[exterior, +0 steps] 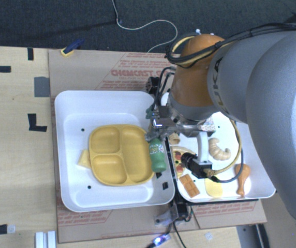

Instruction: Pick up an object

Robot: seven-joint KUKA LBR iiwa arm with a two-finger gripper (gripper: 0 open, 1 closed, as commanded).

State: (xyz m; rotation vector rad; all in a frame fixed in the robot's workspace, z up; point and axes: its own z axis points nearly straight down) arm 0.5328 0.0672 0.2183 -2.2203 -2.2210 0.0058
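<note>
The bench is a pale wood top with black tape marks on the far side from the arm, and a brown cardboard sheet (122, 71) printed in red lies under both bins; beyond the bench's far edge a dark carpet carries a thin white cable (137, 25). The gripper (161, 133) hangs over the dividing line between the two bins, below the orange band of the arm, whose grey bulk covers much of the right bin (262, 187). How it is set, released or clenched, cannot be told from this slant, since the wrist hides the tips. Directly beneath it, and perhaps touching it, a green bottle (158, 156) lies along the near-side wall of the left bin (68, 138). Just beyond the bottle, away from the arm, a yellow divided tray (118, 154) rests on the bin floor, its edge against the bottle, with a pale yellow flat piece (83, 159) poking out from its far side. On the arm's side of the gripper, the right bin holds toy food: a croissant (220, 150), a drumstick (242, 180), a yellow disc (215, 189), an orange-brown block (189, 185) and a pizza slice (178, 156), crowded together. The left bin's floor around the tray is bare along its rim, giving open room there; the strip between tray, bottle and bin wall is tight.
</note>
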